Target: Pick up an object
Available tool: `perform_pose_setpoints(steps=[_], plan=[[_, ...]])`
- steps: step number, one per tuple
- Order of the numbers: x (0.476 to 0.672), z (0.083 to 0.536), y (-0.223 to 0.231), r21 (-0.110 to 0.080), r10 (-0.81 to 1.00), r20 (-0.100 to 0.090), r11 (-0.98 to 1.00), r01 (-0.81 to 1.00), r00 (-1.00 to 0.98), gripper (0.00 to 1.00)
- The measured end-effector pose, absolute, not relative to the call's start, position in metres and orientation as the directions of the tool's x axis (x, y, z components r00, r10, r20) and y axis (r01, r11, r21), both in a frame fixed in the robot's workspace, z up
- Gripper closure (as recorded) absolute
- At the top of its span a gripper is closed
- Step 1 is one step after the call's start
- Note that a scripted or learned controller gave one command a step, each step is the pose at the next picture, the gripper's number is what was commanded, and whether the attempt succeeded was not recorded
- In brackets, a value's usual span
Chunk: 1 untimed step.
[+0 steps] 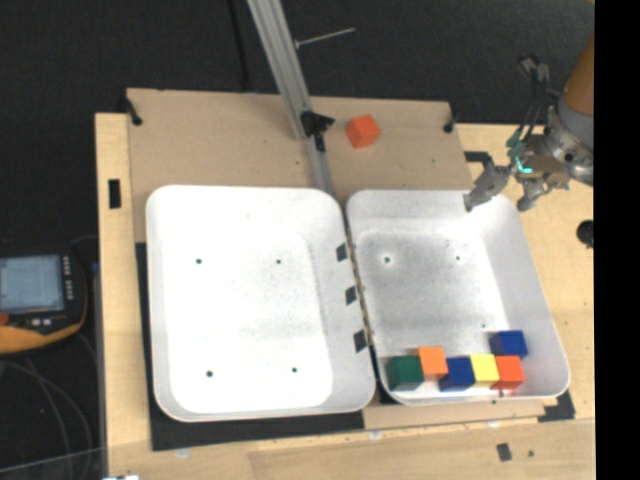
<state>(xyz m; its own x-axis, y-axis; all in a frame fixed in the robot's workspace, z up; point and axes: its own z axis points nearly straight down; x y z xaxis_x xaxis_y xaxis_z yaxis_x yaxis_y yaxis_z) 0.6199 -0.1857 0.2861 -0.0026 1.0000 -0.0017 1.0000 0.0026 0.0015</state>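
Blocks bunched along the lower edge of the right bin (530, 268), probably slid there against the wall: green block (404, 371), orange block (432, 360), blue block (459, 371), yellow block (484, 368), a second orange block (509, 369), a second blue block (510, 343). Left bin (170, 268) mid-left. Stray orange cube (363, 131) on the board at upper centre, outside both bins. Gripper (497, 192) at upper right, fingers spread, holding nothing, hovering over the right bin's top corner, well apart from the blocks.

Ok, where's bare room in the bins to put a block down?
The left bin is bare across its floor. The right bin is free through its middle and far half, below the end effector. Its near edge is crowded: green block, orange, blue, yellow.
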Motion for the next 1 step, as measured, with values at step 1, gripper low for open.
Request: perform_pose_setpoints(steps=[1], plan=[[0.6199, 0.2864, -0.1857, 0.001, 1.0, -0.003, 0.004, 1.0, -0.004, 0.0]])
